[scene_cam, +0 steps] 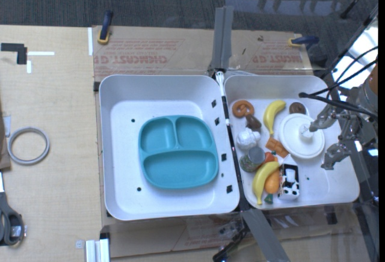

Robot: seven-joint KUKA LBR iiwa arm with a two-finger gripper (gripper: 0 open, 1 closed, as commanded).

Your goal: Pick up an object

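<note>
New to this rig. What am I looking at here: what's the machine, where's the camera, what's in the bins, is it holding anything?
One camera, fixed above the bench, looks down at a slant on two shallow white bins. The left bin holds a teal divided plate. The right bin holds a pile of small things: two bananas, a pretzel-like brown piece, a white round lidded dish, a black-and-white cow toy and more. The robot arm reaches in from the right; its two-finger gripper sits at the dish's right side. I see nothing between its fingers, so I would not call anything held.
</note>
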